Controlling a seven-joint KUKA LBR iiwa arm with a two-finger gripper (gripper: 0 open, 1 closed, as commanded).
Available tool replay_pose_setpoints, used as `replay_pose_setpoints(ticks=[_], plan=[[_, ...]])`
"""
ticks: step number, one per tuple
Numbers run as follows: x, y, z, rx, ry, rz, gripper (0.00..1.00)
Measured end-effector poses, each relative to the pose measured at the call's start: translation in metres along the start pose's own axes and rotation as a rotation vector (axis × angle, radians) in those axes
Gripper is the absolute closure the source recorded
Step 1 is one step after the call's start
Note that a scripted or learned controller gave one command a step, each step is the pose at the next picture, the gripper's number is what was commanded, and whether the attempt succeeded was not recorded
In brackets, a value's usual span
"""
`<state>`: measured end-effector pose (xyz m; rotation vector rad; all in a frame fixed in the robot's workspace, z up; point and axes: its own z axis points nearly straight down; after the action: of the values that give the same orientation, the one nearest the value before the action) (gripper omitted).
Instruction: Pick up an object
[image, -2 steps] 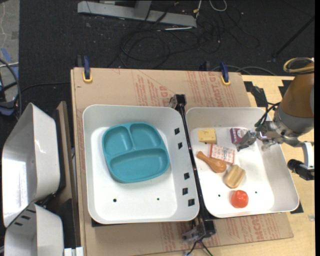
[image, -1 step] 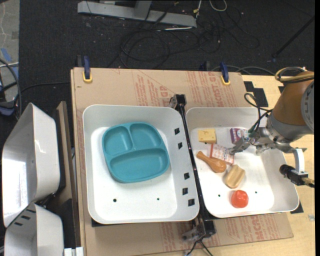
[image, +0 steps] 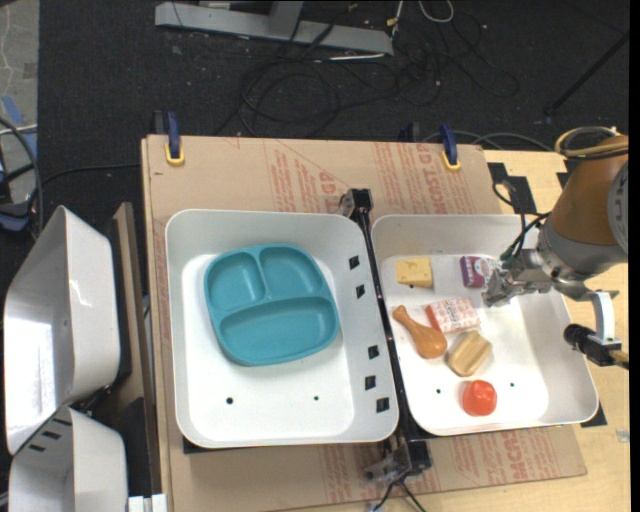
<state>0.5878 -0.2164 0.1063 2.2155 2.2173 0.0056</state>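
The right bin (image: 560, 385) holds several toy foods. A yellow cheese block (image: 414, 271) lies at the back left, and a purple packet (image: 474, 269) sits to its right. Near the middle lie a pink-and-white wrapped pack (image: 455, 314), a brown drumstick (image: 420, 333) and a tan bread roll (image: 468, 353). A red tomato (image: 479, 397) rests near the front. My gripper (image: 499, 290) hangs low over the bin just right of the purple packet and above the pink pack, with nothing seen between its fingers.
The left bin (image: 190, 300) bears a teal divided plate (image: 270, 303). A black divider with clips (image: 375, 320) runs between the bins. The arm's orange band (image: 590, 190) rises at the right edge. White containers (image: 55, 320) stand left of the bench.
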Motion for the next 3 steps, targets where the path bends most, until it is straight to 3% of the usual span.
replay_pose_setpoints(ticks=[3], plan=[[-0.003,0.017,-0.167,0.001,-0.001,-0.003,1.00]])
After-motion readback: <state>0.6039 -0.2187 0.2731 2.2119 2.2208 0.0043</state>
